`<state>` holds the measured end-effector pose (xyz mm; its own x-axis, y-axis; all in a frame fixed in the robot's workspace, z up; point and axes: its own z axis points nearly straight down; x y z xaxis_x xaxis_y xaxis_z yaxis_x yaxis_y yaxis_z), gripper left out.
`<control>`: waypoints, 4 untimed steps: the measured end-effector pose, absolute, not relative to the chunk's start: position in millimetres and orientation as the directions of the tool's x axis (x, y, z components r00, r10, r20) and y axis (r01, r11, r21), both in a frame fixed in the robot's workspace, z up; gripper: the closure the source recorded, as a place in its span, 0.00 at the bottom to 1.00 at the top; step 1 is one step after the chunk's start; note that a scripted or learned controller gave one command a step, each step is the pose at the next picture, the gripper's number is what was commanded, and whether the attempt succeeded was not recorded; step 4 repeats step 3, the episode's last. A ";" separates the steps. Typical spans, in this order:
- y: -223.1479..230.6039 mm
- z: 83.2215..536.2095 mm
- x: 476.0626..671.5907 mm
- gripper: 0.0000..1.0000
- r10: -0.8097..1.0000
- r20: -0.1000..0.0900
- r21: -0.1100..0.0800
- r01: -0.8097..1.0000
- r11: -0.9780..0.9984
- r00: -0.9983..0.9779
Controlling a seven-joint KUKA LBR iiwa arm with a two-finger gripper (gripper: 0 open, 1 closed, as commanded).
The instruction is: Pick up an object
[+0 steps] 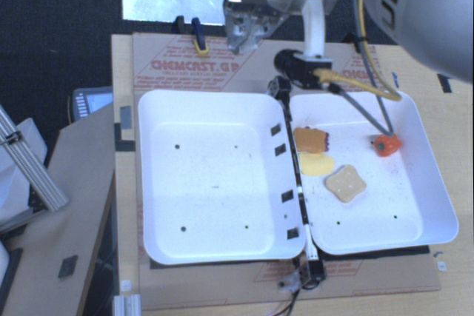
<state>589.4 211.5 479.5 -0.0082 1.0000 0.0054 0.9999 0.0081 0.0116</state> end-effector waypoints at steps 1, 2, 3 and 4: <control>235.4 505.9 606.0 1.00 1.000 0.003 0.006 1.000 0.006 -0.006; 234.3 504.1 605.4 0.00 1.000 0.001 0.002 1.000 0.005 -0.005; 234.7 515.8 605.5 1.00 1.000 0.003 0.005 1.000 0.008 -0.008; 234.7 515.8 605.5 1.00 1.000 0.003 0.005 1.000 0.008 -0.008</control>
